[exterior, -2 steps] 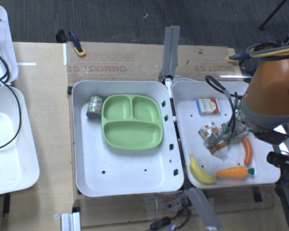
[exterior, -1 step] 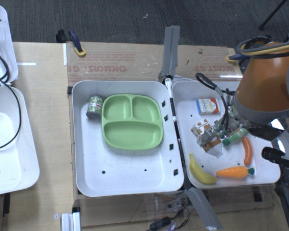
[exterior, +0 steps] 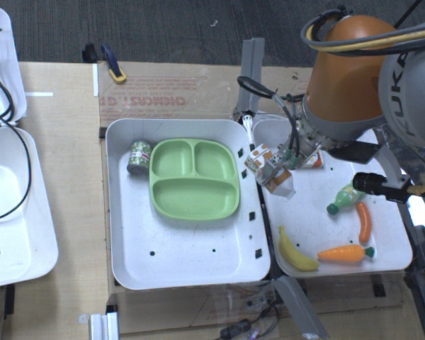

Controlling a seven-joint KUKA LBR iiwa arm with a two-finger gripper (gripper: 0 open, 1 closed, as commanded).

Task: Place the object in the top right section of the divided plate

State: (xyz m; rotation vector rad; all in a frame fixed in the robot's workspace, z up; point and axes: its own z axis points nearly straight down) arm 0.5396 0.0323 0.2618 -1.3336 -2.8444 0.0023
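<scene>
Camera view is showing the arm [exterior: 368,69] reaching in from the right over the near edge of the right bin [exterior: 389,261]. Its claw [exterior: 287,163] is hanging just above a small carton [exterior: 269,170], which is sitting tilted at the left side of the right bin, close to the wall shared with the left bin [exterior: 127,261]. Whether the claw is gripping the carton or how wide it is standing, I cannot tell.

The green divided plate [exterior: 195,198] is lying in the left bin, with a small can [exterior: 138,157] just beside its left rim.

In the right bin, a green bottle [exterior: 346,200], a sausage [exterior: 364,222], a carrot [exterior: 344,254] and a banana [exterior: 296,252] are lying apart from the carton. Both bins are resting on the tabletop [exterior: 64,112].
</scene>
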